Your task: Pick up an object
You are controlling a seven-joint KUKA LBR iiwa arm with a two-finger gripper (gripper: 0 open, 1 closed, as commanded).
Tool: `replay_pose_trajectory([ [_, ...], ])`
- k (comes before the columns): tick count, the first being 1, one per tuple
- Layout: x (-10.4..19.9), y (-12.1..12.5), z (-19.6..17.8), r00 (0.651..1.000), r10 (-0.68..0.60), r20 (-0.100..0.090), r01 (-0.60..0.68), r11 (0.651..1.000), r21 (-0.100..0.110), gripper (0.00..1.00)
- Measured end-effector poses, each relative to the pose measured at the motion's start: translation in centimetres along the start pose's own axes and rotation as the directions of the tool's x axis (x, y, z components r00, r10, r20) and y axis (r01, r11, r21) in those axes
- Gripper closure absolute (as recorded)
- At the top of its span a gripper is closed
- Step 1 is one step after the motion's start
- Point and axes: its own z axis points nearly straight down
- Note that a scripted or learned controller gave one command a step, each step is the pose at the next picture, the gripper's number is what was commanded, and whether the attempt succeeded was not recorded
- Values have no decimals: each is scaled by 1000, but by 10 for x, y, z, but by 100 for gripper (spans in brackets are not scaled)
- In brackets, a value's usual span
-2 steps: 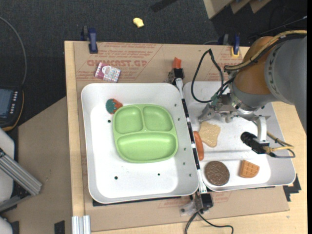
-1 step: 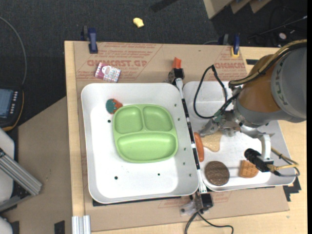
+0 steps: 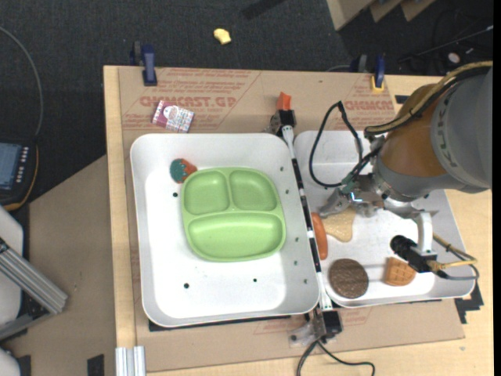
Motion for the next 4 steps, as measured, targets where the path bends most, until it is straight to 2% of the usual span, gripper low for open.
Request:
replay_pose_trajectory([
  [1, 0, 2, -12, 1000, 1, 0, -1, 1000, -7, 100],
  [2, 0, 2, -11, 1000, 1, 0, -1, 1000, -5, 0],
  [3, -3, -9, 0, 1000, 1, -2, -1, 1000, -3, 0],
  [4, -18, 16, 0, 1000, -2, -1, 2, 1000, -1, 0],
])
